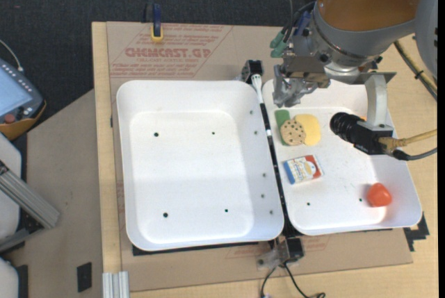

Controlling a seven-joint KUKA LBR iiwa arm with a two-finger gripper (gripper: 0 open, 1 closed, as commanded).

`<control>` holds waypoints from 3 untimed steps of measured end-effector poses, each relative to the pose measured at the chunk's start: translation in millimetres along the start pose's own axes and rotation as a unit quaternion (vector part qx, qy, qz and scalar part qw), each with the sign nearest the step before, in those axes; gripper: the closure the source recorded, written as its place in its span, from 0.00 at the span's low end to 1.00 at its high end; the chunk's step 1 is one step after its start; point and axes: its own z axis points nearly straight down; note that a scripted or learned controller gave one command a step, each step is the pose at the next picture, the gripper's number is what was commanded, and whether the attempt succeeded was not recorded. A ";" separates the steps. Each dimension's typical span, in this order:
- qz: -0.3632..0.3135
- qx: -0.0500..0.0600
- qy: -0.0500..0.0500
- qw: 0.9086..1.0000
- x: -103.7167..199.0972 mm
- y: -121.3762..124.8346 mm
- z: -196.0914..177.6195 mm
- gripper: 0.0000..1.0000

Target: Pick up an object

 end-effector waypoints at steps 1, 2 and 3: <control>-0.004 -0.004 0.001 1.000 52.8 93.7 87.5 1.00; -0.002 -0.005 0.001 1.000 58.1 113.9 108.8 1.00; -0.005 -0.005 0.003 1.000 103.6 62.7 69.8 1.00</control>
